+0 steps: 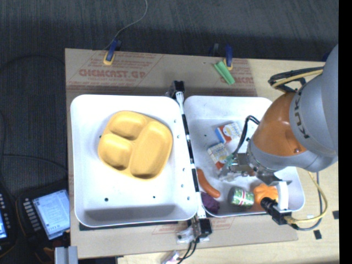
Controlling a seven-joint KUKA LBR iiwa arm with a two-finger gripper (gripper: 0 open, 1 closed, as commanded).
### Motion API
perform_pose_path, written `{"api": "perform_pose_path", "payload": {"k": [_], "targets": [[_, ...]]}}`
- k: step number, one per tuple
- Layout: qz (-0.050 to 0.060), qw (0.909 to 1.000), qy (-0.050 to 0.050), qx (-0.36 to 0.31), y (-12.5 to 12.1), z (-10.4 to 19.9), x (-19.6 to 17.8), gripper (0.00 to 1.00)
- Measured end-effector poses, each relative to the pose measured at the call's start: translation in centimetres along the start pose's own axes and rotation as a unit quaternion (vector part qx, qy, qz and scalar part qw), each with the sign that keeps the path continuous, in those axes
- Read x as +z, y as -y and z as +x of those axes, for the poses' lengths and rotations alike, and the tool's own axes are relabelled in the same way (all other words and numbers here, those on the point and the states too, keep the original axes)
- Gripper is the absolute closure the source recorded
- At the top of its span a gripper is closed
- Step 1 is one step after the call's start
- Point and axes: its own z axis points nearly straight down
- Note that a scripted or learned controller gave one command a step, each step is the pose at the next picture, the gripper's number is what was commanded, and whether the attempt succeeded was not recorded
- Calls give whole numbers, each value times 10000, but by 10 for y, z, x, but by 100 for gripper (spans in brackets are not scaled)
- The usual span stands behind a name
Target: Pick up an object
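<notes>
At the near edge of the right bin (pixel 286 205) lie a dark purple object (pixel 210 202), a small green can (pixel 241 197) on its side and an orange object (pixel 264 192) beside it. Just beyond the purple object rests an orange-red sausage-shaped item (pixel 207 183), close to the divider between the bins. The gripper (pixel 237 166) hangs low over the middle of this bin, under the orange band of the arm (pixel 280 133). Whether its fingers are spread or closed cannot be told. The can lies just nearer than the gripper, apart from it. Touching or just under the gripper's left side are white and red packets (pixel 216 153), and another white-and-red packet (pixel 228 130) lies farther back. The left bin (pixel 88 147) holds a large yellow moulded tray (pixel 135 143). Beyond the bins, on the brown worktop (pixel 165 73), sit a green clip (pixel 224 72) and a blue-and-yellow clamp (pixel 112 51).
</notes>
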Motion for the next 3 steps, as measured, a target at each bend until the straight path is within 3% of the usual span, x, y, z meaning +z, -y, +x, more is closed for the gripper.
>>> {"api": "perform_pose_path", "payload": {"k": [1, 2, 3], "targets": [[4, 10000, -2, 1, 0, 0, 0, 0], [32, 10000, -26, -27, -48, -45, 12, 0], [6, 10000, -1, -22, -71, -8, 11, 0]]}}
